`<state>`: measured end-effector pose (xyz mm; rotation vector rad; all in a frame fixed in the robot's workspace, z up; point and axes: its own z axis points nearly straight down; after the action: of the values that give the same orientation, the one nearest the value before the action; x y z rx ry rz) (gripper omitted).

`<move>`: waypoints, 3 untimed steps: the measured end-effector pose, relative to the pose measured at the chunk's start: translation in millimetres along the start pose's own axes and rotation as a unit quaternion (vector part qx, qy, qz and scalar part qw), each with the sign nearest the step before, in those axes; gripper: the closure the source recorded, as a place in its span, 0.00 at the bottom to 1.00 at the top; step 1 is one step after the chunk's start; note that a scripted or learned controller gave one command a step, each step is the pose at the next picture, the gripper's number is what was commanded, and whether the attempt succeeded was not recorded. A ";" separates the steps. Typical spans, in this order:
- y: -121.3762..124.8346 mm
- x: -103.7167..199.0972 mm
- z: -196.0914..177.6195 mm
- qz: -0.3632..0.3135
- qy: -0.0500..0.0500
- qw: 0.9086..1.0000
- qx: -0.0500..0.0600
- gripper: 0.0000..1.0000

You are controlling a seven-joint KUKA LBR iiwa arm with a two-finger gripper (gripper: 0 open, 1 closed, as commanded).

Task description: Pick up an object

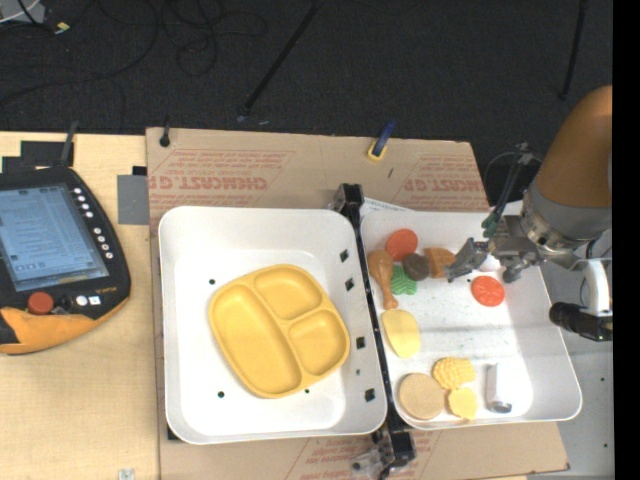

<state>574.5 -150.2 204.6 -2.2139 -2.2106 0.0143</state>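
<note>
The gripper (487, 259) hangs low over the upper right of the right bin (560, 388), fingers spread apart with nothing between them — likely opened ready to straddle something. Nearest candidates sit right there: a red disc (488, 291) just below it, an orange piece (441, 261) to its left. The yellow divided plate (278, 329) fills the left bin (190, 258).

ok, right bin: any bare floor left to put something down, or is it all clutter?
Right bin: bare floor in the middle, between the red disc and the corn piece, and along the right wall. Crowded at the top left around the green piece and along the front edge. Left bin: bare margins around the yellow divided plate.
</note>
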 end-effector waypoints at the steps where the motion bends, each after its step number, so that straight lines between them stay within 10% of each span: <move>1: 2.7 -0.2 -8.2 -0.001 -0.001 1.000 -0.007 0.00; 3: 2.0 1.2 95.1 -0.001 0.000 1.000 -0.005 0.00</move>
<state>575.0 -148.7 109.5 -2.2169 -2.2179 0.0047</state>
